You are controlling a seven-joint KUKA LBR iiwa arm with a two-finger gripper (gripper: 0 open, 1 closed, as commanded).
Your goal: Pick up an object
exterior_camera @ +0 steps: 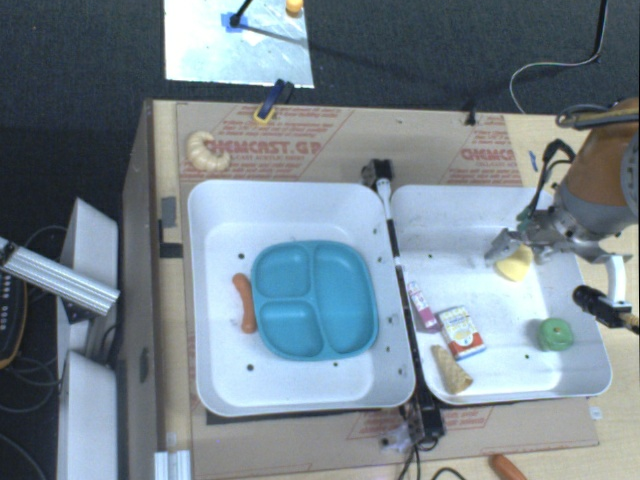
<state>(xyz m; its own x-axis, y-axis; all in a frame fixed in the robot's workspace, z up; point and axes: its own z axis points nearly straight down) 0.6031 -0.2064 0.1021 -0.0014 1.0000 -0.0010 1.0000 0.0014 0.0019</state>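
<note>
Two white bins are seen side by side on the counter. The right bin is where the arm is working. The hand is low in that bin, at about two o'clock from the bin's middle. A pale yellow thing lies right under it and seems to be touched by the hand. Whether the hand's two parts are apart or together cannot be told, and it cannot be said that the yellow thing is held.

Other things are in the same bin: a green round thing at four o'clock, a small red and white box near six o'clock, a pink tube at eight o'clock, and a brown cone at seven o'clock.

In the left bin, a blue tray and an orange sausage are seen.

The yellow thing looks like the one being tried for. To do it well, the hand should be put right over the middle of it, pressed down softly, closed slowly, and then lifted straight up. The bin wall at twelve o'clock is near, so it should not be bumped.
</note>
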